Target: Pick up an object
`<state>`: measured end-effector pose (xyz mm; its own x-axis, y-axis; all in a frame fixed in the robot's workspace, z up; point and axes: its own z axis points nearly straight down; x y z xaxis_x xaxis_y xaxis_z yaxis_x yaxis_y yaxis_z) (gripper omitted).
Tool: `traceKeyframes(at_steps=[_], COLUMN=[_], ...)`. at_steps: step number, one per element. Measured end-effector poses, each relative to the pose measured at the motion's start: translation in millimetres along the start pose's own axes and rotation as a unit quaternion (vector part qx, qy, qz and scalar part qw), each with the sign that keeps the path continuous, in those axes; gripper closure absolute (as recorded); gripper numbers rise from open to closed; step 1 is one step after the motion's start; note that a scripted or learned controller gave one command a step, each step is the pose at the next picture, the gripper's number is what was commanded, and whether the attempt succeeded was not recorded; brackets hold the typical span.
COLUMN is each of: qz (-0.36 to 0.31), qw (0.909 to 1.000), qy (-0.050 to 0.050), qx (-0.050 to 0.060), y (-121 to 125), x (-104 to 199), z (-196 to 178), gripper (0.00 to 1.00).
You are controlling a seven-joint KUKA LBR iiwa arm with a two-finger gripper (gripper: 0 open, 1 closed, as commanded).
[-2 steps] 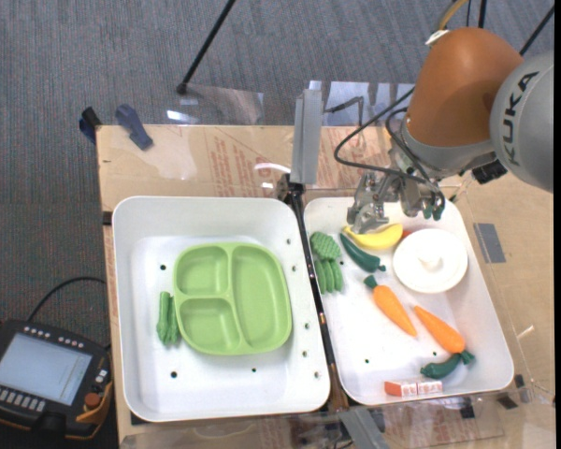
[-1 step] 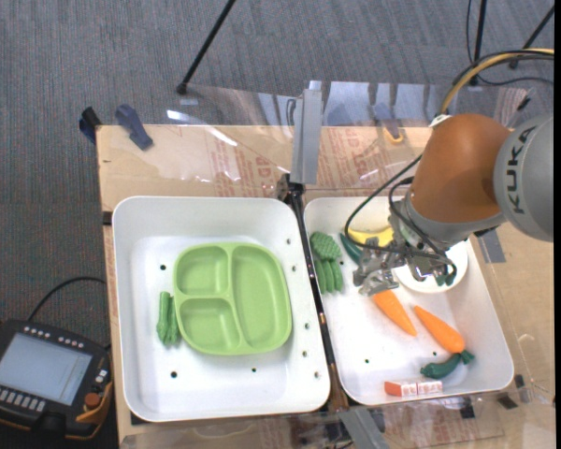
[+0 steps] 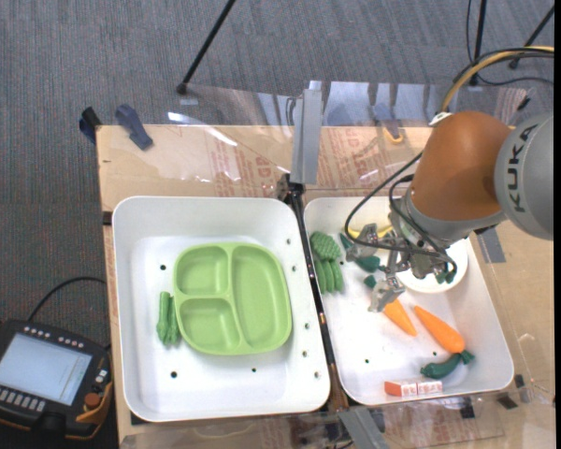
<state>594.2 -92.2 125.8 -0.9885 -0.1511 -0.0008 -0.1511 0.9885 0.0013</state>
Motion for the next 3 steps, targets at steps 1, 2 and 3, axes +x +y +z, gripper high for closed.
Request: traceKeyframes(at_steps=[1, 2, 3], qz=[0.046, 0.069, 0.038], qw=[0.9989, 0.9976, 0.9993], qy=[-0.004, 0.001, 0.002], qx=[0.001, -0.001, 0.000], y=[-23, 22, 13], x=[115, 83, 111], z=[37, 39, 39], gripper=[0.00, 0.00, 0.00])
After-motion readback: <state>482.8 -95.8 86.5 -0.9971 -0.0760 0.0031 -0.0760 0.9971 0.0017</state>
